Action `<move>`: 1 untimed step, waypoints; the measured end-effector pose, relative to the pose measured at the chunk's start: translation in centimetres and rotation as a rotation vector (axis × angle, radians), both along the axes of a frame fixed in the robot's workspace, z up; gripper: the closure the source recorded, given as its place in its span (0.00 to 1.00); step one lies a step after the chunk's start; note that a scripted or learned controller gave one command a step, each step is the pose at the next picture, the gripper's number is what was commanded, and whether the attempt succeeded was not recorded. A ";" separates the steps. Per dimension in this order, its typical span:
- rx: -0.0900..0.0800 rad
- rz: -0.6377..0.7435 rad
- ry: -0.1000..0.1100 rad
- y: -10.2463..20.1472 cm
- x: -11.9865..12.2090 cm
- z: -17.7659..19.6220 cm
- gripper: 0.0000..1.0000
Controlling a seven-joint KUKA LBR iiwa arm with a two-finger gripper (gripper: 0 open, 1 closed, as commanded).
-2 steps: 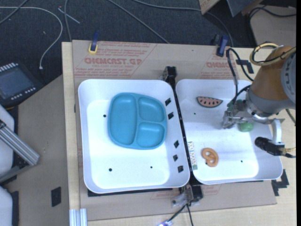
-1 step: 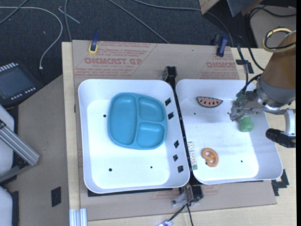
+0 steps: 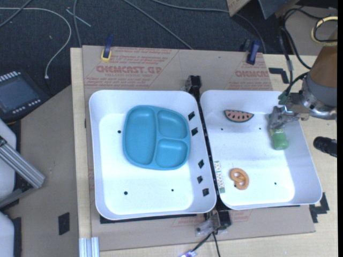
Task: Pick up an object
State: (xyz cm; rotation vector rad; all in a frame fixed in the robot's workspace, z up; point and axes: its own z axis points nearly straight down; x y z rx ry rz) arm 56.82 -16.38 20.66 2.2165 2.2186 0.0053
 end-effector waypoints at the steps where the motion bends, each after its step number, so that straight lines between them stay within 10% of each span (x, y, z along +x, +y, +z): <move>1: 0.005 0.006 0.005 6.1 -0.1 1.2 1.00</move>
